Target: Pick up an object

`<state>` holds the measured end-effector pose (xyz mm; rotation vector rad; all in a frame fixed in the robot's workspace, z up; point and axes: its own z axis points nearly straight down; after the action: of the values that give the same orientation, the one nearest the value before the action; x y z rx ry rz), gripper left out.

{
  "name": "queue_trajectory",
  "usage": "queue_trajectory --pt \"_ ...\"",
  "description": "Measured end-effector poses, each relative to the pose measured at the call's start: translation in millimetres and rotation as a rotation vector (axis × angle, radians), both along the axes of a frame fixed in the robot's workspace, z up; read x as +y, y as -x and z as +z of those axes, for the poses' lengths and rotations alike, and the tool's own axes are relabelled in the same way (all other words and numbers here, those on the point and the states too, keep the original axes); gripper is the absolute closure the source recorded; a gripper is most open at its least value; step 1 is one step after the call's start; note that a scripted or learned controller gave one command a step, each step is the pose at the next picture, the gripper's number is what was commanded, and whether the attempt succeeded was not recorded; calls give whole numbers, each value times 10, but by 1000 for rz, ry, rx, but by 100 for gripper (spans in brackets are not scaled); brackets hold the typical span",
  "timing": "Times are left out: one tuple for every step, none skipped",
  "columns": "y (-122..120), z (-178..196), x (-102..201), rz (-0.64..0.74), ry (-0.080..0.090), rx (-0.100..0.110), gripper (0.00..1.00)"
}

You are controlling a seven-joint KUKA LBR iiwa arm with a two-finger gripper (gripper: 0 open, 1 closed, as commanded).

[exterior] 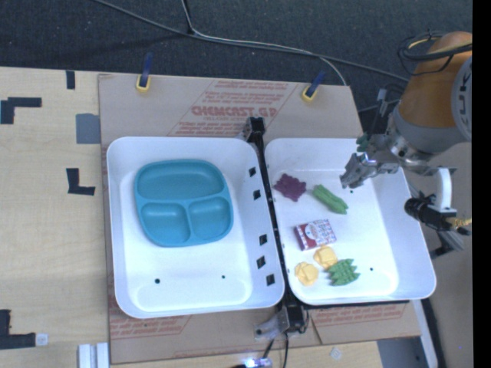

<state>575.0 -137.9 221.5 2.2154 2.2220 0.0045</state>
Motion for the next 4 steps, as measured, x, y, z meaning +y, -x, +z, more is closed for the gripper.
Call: queue_trajectory --pt "-73 448 34 0 0 2 100" --pt "-141 387 632 3 -1 5 100" --pt "-236 207 1127 2 -1 8 100" --pt "-344 226 1695 4 -1 6 100"
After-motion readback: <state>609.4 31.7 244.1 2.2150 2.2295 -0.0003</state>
